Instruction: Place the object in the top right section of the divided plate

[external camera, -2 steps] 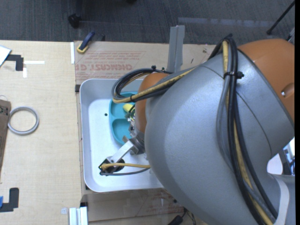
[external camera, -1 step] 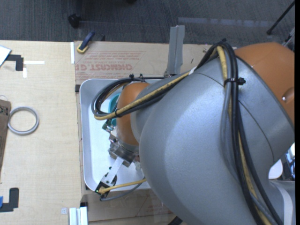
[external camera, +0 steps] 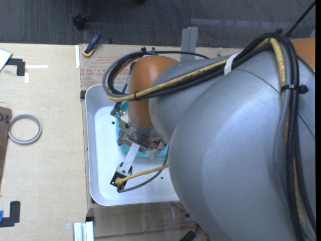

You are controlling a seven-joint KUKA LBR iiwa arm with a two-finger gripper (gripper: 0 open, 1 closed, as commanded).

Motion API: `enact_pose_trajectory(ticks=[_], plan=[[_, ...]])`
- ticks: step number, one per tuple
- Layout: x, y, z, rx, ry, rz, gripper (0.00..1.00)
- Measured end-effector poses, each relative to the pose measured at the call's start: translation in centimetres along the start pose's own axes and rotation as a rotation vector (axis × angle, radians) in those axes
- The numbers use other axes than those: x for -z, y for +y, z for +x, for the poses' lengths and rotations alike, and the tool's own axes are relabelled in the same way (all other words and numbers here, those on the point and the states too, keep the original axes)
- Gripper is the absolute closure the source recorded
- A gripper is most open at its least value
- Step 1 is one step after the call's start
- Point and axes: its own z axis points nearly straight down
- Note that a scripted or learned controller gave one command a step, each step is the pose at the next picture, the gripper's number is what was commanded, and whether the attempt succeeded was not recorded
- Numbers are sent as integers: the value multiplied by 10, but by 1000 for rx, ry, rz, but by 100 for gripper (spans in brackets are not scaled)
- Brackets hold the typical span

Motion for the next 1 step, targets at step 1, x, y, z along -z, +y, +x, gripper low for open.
enact_pose_trajectory(ticks=[1], plan=[[-61,-28,-15,-507,3,4,0]])
